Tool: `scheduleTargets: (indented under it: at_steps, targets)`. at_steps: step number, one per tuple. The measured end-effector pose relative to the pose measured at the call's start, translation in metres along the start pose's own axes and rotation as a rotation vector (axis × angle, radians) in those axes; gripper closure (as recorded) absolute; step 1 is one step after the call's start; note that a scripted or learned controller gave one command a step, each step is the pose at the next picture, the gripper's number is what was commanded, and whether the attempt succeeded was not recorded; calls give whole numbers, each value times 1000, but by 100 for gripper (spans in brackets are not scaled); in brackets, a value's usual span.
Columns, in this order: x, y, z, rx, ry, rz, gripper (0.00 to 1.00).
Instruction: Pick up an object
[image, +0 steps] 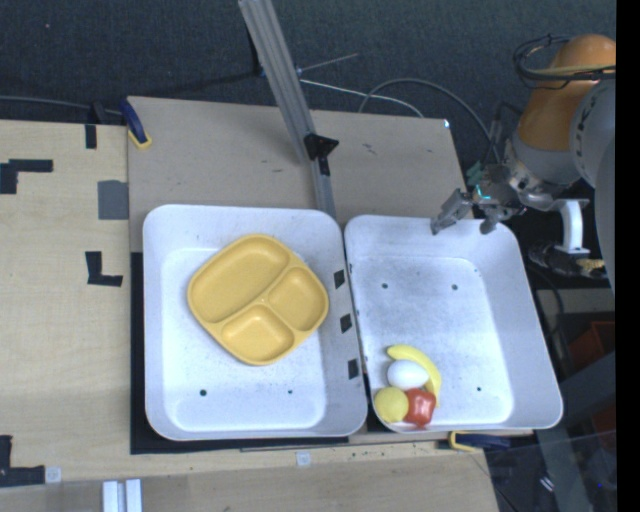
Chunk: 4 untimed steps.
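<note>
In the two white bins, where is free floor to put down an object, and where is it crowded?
Right bin: floor bare from the far wall, near the gripper, down to the banana. The near-left corner is crowded: banana, white egg, yellow ball, red piece. Left bin: bare strip nearer than the yellow tray.

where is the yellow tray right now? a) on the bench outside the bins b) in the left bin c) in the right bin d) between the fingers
b, since the yellow tray lies flat in the left bin, apart from the gripper at the right bin's far edge.
</note>
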<state>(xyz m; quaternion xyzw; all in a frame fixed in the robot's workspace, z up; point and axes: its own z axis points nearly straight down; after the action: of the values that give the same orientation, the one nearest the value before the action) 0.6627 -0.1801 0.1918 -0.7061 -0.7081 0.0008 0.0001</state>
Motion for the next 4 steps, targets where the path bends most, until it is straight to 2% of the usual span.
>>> scheduleTargets:
  at_steps: [1,3,4]
  targets:
    - [0,0,0,0,-1,0,0]
    - [2,-4,95,1,0,0,0]
    - [3,-4,84,1,-2,-2,100]
